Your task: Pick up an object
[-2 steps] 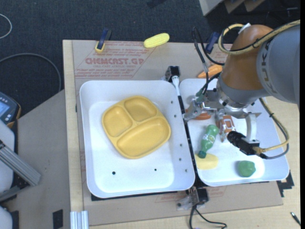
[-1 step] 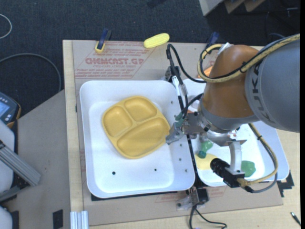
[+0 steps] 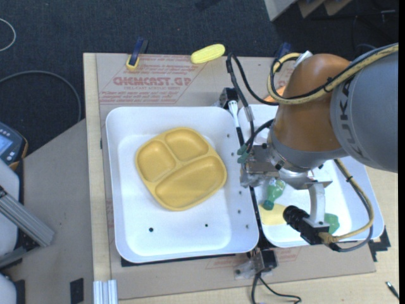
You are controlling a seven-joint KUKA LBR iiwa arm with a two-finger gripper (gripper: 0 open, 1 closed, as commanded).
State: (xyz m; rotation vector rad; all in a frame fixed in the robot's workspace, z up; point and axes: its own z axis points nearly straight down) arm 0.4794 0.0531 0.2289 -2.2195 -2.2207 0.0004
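Near right in the shallow white right bin (image 3: 364, 189): small green plastic piece (image 3: 274, 194), light, slick; pinch across middle. End effector (image 3: 273, 183) above, grip state unclear.

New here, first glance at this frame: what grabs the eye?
The yellow divided plate in the middle of the left bin stands out most, alone there. Next is the arm's big orange band, looming over the right bin and covering much of it. Below it, small green pieces and a pale yellow item lie in that bin, and a yellow banana-like object lies on the board beyond the bins.
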